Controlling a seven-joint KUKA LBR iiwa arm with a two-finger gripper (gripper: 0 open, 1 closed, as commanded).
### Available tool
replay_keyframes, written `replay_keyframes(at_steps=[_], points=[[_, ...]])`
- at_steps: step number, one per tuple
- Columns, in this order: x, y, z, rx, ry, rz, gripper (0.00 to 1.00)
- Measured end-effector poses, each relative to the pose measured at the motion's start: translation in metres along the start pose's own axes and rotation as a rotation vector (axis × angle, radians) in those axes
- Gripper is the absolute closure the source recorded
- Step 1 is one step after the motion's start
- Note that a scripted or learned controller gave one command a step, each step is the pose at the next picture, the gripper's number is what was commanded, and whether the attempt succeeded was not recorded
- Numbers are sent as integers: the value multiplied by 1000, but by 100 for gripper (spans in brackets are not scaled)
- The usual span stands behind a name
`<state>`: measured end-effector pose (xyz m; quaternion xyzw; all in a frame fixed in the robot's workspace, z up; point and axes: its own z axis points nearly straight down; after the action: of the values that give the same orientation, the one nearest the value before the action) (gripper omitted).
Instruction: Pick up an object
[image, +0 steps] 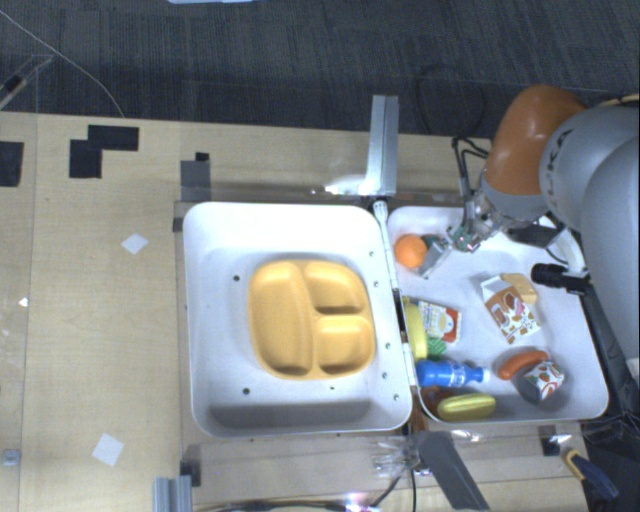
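Pale wooden tabletop, two white bins: the hand is lowered into the right bin.
An orange ball is seen just left of the hand, nearly touching; whether the hand is open cannot be told.

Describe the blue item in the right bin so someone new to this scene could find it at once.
Start at the right bin, the one crowded with small items, and go to its near left corner. The blue bottle lies on its side there, just above a yellow-green oblong object. It is the only blue thing in that bin.
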<state>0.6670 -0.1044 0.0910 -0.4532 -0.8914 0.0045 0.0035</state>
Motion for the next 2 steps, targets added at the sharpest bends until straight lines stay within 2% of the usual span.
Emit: replay_keyframes(at_steps=[1, 2], points=[[0, 6, -11, -16, -14, -8, 100], [6, -36, 2, -21, -11, 92, 100]])
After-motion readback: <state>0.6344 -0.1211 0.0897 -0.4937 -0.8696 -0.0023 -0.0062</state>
